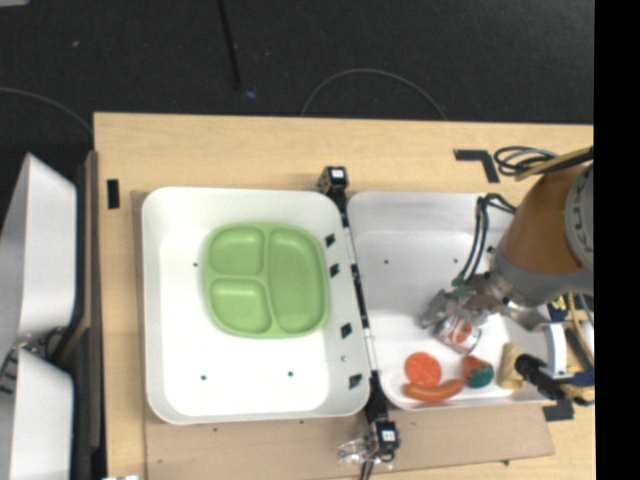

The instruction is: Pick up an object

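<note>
Low in the right half of the frame, inside the right bin, a small cluster of toy food waits to be picked: a red-and-white object lies directly under the arm's tool, with an orange-red round piece just below and left of it, a long reddish sausage-like piece along the bin's lower wall, and a small green-and-orange piece to their right. The gripper hangs over the red-and-white object, close enough that the two overlap from this angle, though whether metal meets plastic cannot be judged from above. Whether the pincer is spread or pressed together cannot be told either; its tips blur into the object beneath. Nothing is seen lifted clear of the bin floor, so the step in hand looks like the descent or the closing stage of a grasp, with the pickup itself not yet made. The next move calls for a firm closure on the red-and-white piece, then a straight rise, keeping clear of the neighbouring orange-red piece that sits near. Behind the tool, the grey arm with its orange band reaches in from the right edge, cables looped beside it. Across the divider, the left bin holds a green divided plate, well apart from the action.
</note>
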Motion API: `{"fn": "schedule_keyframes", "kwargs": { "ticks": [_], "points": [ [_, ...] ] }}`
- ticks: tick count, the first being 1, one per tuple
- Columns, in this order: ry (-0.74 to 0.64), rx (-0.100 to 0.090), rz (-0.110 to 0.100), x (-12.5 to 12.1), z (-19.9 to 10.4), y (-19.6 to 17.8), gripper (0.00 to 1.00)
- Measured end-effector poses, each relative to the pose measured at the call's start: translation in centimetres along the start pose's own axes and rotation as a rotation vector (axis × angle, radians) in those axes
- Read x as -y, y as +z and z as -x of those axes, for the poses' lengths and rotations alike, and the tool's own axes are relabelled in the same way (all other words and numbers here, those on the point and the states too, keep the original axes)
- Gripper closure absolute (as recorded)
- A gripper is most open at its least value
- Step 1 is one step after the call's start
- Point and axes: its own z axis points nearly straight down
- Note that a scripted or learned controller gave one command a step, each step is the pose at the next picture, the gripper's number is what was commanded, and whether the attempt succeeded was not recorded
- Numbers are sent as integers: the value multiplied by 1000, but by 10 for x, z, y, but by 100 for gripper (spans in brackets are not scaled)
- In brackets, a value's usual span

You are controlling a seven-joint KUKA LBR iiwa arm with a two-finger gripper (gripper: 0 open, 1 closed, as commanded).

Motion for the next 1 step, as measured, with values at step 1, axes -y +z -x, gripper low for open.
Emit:
{"fn": "schedule_keyframes", "kwargs": {
  "ticks": [1],
  "points": [
    [5,0,5,-1,1,-14,100]
  ]
}}
